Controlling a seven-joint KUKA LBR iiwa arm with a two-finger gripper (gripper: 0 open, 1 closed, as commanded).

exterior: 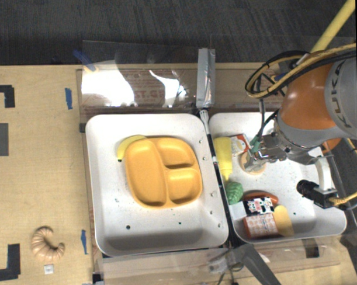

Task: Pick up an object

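My claw (253, 158) hangs low over the right bin (288, 177), in its upper left part, with my orange-banded wrist reaching in from the right side. From this angle I cannot tell whether the claw is apart or together, and I see nothing clamped in it. Directly beneath its tip, and partly hidden by it, lies a pale round object (253, 168) on the bin floor; whether I am touching it I cannot tell. Just to the left of that, a long yellow item (224, 154) lies along the bin's left wall. Below it sits a small green item (234, 191), also near that wall. Toward the near edge of the bin are a red and black item (260, 201), a red and white cylinder (260, 225) lying on its side just below it, and a yellow lump (283, 219) touching the cylinder's right end. The left bin (103, 176) holds an orange divided tray (162, 171) near its middle, with a yellow curved piece (128, 144) peeking out from under the tray's upper left corner. Well apart from both bins, on the bare surface (34, 185) at the lower left, rests a tan croissant-shaped thing (47, 243).
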